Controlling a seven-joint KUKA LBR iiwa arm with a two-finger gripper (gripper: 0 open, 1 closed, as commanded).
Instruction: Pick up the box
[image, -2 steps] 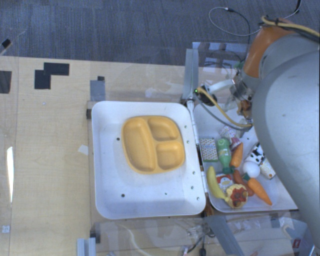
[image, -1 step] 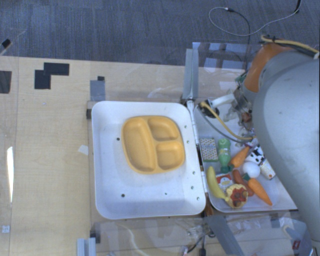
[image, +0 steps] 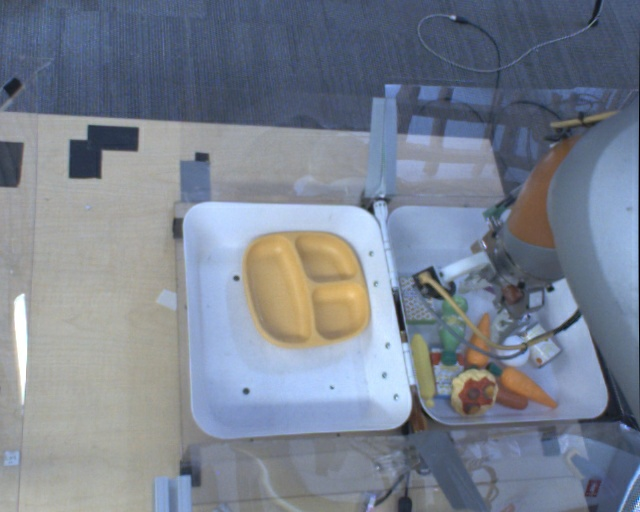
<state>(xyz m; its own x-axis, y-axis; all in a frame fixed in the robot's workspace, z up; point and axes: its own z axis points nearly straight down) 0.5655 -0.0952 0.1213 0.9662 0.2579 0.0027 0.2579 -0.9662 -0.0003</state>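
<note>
A small grey speckled box (image: 417, 301) lies at the left wall of the right bin (image: 590, 405), among toy foods. My gripper (image: 513, 306) hangs over the middle of that bin, to the right of the box and apart from it, just above an orange carrot (image: 480, 342). Nothing can be seen held in it. The grey arm with its orange band (image: 530, 210) covers the bin's right part.
Around the box lie a yellow corn cob (image: 423, 366), a green piece (image: 455, 326), a second carrot (image: 526, 386) and a red-and-yellow toy (image: 473, 391). The left bin (image: 215, 380) holds a yellow divided plate (image: 305, 287).
</note>
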